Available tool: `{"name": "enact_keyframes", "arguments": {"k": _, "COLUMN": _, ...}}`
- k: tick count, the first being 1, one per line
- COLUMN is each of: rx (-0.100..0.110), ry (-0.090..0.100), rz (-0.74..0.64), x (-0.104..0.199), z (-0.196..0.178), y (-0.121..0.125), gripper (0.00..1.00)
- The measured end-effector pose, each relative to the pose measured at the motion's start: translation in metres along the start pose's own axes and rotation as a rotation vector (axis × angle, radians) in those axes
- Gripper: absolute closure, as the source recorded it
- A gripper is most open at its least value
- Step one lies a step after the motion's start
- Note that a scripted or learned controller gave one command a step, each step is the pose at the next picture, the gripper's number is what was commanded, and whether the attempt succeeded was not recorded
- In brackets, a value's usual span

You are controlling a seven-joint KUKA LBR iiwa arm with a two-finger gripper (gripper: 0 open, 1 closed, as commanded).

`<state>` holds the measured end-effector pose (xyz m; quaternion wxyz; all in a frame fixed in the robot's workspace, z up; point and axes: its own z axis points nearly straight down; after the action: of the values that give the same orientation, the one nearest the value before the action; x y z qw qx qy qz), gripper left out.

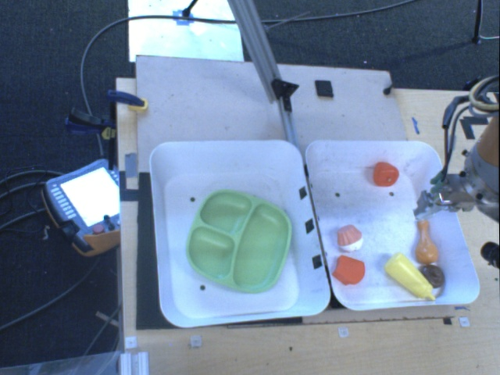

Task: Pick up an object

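The gripper (pixel 434 201) hangs at the right rim of the right bin (pixel 406 153), low over the wall, and from here I can't tell how it is set; it's a blurred grey cluster. Nothing shows in its grasp. I'd call this the approach step: the arm (pixel 478 170) is reaching in from the right and no object is lifted yet.

Nearest to it, just below, lies an orange pear-shaped piece (pixel 426 245), its thin neck pointing up toward the gripper. That looks the likeliest target, though any object would do. Beside it sit a brown round piece (pixel 433 275) and a yellow bottle-shaped toy (pixel 408 276), the two nearly touching, so a descent there calls for care not to nudge the neighbours. A straight drop onto the slim neck, then a close and lift, seems the next move.

Further out in the same bin: a red round fruit (pixel 385 174) near the top, a pink and white piece (pixel 349 237) and an orange-red chunk (pixel 349 269) toward the left wall.

The left bin (pixel 168 170) carries a green divided plate (pixel 239 241). Both bins rest on a pale bench (pixel 234 92), with a metal pole (pixel 254 33) slanting in from above, a handheld pendant (pixel 84 203) lying off to the left, and cables (pixel 94 45) trailing over dark carpet.
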<state>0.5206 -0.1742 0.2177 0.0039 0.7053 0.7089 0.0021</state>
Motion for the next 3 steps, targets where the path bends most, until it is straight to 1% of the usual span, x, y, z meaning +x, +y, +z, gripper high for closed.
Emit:
{"name": "enact_keyframes", "arguments": {"k": 1, "rx": 0.007, "ry": 0.001, "rz": 0.002, "x": 0.000, "z": 0.012, "y": 0.001, "gripper": 1.00}}
{"name": "enact_keyframes", "arguments": {"k": 2, "rx": 0.007, "ry": 0.004, "rz": -0.005, "x": 0.056, "z": 0.018, "y": 0.011, "gripper": 1.00}}
{"name": "enact_keyframes", "arguments": {"k": 3, "rx": 0.005, "ry": 0.004, "rz": -0.006, "x": 0.109, "z": 0.004, "y": 0.020, "gripper": 1.00}}
